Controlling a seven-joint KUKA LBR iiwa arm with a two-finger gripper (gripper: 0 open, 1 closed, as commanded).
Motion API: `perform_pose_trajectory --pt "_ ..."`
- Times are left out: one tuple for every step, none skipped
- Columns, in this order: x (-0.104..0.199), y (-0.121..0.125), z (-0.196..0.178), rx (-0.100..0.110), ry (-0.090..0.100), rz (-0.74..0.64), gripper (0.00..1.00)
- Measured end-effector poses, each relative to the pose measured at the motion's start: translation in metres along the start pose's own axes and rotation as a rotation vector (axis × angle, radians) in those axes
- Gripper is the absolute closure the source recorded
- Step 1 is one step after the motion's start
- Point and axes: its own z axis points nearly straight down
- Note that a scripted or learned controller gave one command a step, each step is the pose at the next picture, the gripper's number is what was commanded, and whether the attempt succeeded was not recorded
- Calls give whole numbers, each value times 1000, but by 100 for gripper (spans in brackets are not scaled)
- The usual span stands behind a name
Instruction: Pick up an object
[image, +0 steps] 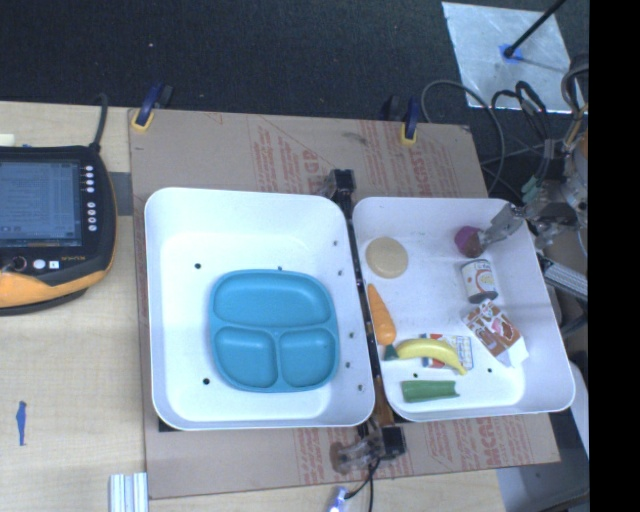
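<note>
One small round purple fruit (467, 239) lies near the right white bin's (545, 300) far corner, gripper (493, 233) just beside it.
Whether the gripper is apart or together cannot be told; a blue three-compartment plastic tray (272, 329) sits in the left white bin (170, 300).

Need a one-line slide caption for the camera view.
Gripper beside purple object in right bin, near banana and carrot; blue tray in left bin.

I count two bins (250, 210) (545, 330), one tray (272, 329), one banana (432, 352), one carrot (381, 314), one cookie (387, 257), one plum (467, 239), one green pod (430, 390), two packets (479, 281) (494, 331).
</note>
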Motion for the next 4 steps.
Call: perform_pose_trajectory --pt "2 30 95 7 1 -5 0" --pt "2 51 120 4 1 -5 0" --pt "1 1 39 2 1 -1 0" --pt "2 34 121 6 1 -5 0"
